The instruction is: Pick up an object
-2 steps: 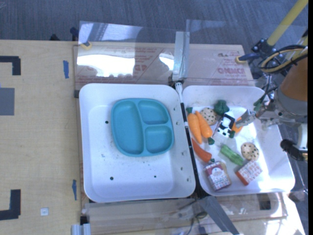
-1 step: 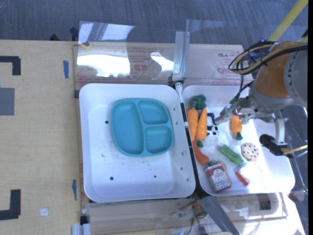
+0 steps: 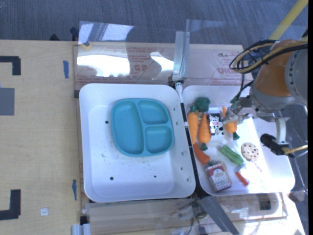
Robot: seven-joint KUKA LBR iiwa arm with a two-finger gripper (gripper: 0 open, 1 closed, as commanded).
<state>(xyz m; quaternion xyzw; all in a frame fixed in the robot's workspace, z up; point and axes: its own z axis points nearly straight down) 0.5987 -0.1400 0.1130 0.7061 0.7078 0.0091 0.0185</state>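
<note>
camera view: the arm (image 3: pixel 281 80) reaches in from the right and its gripper (image 3: pixel 234 112) hangs low over the right bin (image 3: pixel 274 180); whether it is open, or has hold of anything, i cannot tell. just beside it on the left lies a small printed box (image 3: pixel 214 124), and further left two carrots (image 3: pixel 199 126), the nearest likely picks. a green pod (image 3: pixel 231 153) and a round cookie (image 3: pixel 250 151) lie below it, a red can (image 3: pixel 218 176) lower still. these look like light, stiff, smooth plastic toys, apt to slip or roll; a carrot is best pinched across its thick middle. well off to the left sits a blue tray (image 3: pixel 142 127) in the other bin.
</note>
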